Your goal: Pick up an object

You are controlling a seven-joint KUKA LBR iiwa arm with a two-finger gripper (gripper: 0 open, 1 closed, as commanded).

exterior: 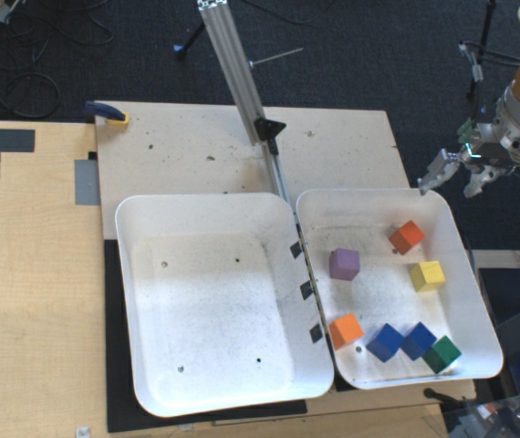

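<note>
Cubes (pixel 397 340) clustered low in the right bin (pixel 479 290), nearest the camera: green block (pixel 442 352) at the front corner, tilted, touching a blue block (pixel 419 339); second blue block (pixel 385 342) just beside that one; orange block (pixel 345 329) close against the bin's left wall. All small, hard-edged, matte, plain-coloured, roughly equal on every side, so no long axis to speak of; faces turned at slightly different angles to the bin walls.

Farther in: yellow block (pixel 427 275) toward the right wall, purple block (pixel 344 264) left of centre, red-orange block (pixel 407 236) near the far side, set diagonally like a diamond. Well apart from one another.

Left bin (pixel 141 245): shallow, white, rounded corners, floor speckled with dark flecks. Black clips along the shared wall between the bins.

Bench (pixel 187 149) beyond: pale board, scuffed and spotted, with a light wood panel to the left carrying grey patches. Blue-and-yellow clamp (pixel 107 113) at the far left corner. Slanted aluminium rail (pixel 237 67) rising from behind the bins, checker marker at its tip.

Hand (pixel 456 176) above the far right corner of the right bin, outside its rim, fingers spread apart and gripping nothing. Red-orange block nearest to it, down and to its left in view; front cluster well apart from it. Dark floor with cables behind.
</note>
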